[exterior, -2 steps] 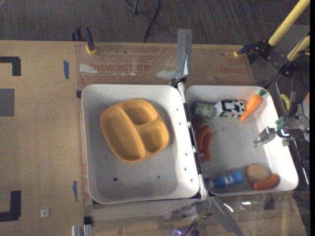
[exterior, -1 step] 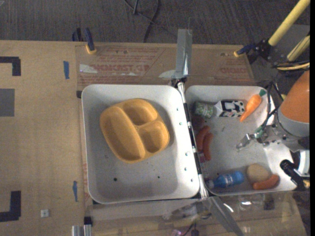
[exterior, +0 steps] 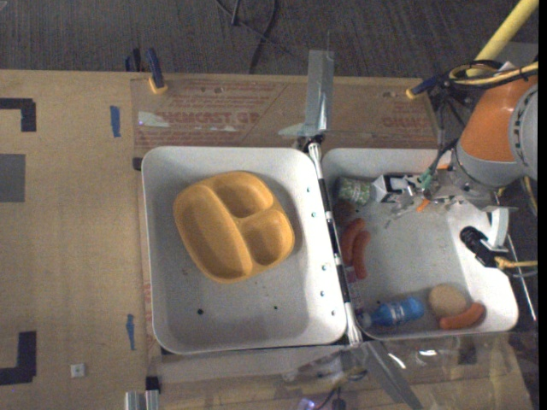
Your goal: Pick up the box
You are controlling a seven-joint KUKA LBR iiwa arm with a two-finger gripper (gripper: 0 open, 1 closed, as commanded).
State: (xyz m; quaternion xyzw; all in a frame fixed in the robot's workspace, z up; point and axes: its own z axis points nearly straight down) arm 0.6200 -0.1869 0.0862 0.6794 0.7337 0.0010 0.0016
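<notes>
Well, my gripper (exterior: 420, 196) hangs over the far edge of the right-hand bin (exterior: 419, 259), as the camera sees it. It sits at the end of my arm (exterior: 496, 122), whose orange band is over that bin's far outer corner. Whether the gripper is apart or together I cannot tell; from above it is a small tangle of metal.

The box (exterior: 393, 184), small and white with a dark patch, is by the bin's far wall, just beside the gripper on the side toward the other bin. I cannot tell whether the two touch.

Past the box, in the far inner corner, lies a greenish packet (exterior: 355, 190), too blurred to read. Along the inner wall, about midway, two red sausages (exterior: 355, 246) lie side by side, running with the wall. A blue bottle (exterior: 398, 311) lies on its side near the near inner corner. Toward the near outer corner rests a round tan bun (exterior: 447, 299), and an orange-red sausage (exterior: 462, 317) lies against it, along the near wall.

The left-hand bin (exterior: 162, 254) carries a yellow divided plate (exterior: 233, 225) with three compartments, open side up, toward its far edge. Both bins stand on the tan bench (exterior: 68, 229), side by side, their inner walls meeting.
</notes>
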